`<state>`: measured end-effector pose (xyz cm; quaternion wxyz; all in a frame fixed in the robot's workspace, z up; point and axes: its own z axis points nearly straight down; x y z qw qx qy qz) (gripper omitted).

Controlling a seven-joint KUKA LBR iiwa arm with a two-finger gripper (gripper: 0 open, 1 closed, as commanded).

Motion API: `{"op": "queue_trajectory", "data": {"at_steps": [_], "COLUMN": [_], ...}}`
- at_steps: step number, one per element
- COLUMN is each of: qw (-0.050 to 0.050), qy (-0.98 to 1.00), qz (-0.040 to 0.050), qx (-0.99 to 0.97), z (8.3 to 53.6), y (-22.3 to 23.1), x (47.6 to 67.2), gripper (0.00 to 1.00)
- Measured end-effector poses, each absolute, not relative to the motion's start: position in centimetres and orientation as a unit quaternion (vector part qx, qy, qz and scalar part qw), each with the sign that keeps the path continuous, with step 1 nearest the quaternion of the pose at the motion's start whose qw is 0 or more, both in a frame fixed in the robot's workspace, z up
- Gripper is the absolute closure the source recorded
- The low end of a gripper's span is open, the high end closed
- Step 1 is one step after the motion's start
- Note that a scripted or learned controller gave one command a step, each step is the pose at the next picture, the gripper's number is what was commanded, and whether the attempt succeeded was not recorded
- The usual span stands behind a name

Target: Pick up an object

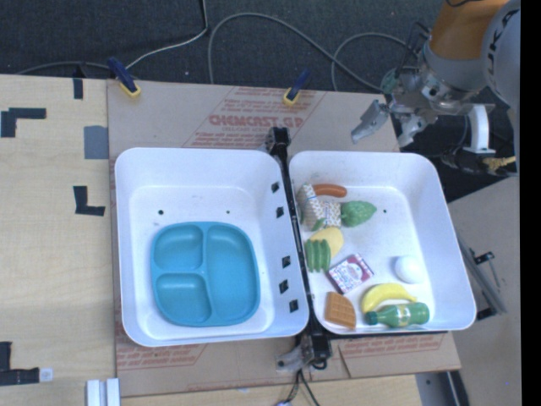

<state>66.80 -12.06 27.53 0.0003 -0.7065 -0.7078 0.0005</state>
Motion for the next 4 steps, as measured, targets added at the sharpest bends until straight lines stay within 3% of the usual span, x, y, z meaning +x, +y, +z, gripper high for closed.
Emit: {"op": "queue_trajectory", "data": {"at_steps": [1, 2, 3, 4], "qw": [0.002, -0.008, -0.014, -0.014], "qy": [-0.708, -0.708, -0.708, -0.706], "qz": [0.0014, -0.004, -0.0074, -0.0072], "qx": [-0.707, -0.706, -0.706, -0.708], "z": [18.8, 10.9, 9.7, 9.5], "y": [-11.4, -11.1, -12.5, -12.3], "x": [62.9, 61.8, 60.9, 59.6], "gripper": [0.0, 0.0, 0.0, 0.0]}}
